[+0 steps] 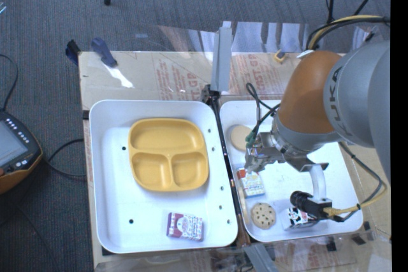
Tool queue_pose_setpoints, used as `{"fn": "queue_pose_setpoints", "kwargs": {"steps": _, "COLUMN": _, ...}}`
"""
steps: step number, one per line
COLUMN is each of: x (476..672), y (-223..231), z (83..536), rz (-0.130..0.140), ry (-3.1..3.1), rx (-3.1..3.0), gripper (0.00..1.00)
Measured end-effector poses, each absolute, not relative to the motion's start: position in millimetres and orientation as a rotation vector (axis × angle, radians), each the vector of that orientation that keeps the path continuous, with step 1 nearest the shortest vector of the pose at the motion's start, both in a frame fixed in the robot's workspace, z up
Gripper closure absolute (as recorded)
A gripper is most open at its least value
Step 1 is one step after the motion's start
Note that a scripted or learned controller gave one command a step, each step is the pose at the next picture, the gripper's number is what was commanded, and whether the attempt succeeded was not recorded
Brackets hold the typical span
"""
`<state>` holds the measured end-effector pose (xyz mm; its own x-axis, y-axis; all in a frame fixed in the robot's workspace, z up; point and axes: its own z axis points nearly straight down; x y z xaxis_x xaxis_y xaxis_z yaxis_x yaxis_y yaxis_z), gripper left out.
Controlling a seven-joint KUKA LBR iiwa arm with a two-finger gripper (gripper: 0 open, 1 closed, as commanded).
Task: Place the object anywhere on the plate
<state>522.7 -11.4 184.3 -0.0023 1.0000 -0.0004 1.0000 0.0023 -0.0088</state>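
My gripper (254, 161) hangs over the right bin (347, 175), just above a small carton.

The carton (251, 183) lies flat just below my fingers, its long axis running away from me toward the bin's near edge, slightly slanted. I cannot tell if my fingers are apart or together, or if they touch it. A pale round cookie (240, 136) is just behind, a chocolate-chip cookie (262, 215) beyond the carton. The yellow plate (168, 154) sits in the left bin (108, 200), well apart, with a dark red packet (185, 226). Cardboard bench, grey carpet around.
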Motion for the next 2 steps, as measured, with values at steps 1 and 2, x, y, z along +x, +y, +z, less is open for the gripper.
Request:
{"fn": "queue_pose_setpoints", "kwargs": {"steps": 1, "x": 587.1, "y": 63, "z": 211, "rz": 0.002, "ry": -2.227, "rx": -2.213, "gripper": 1.00}}
{"fn": "queue_pose_setpoints", "kwargs": {"steps": 2, "x": 626.5, "y": 136, "z": 131, "rz": 0.016, "ry": -2.221, "rx": -2.212, "gripper": 1.00}}
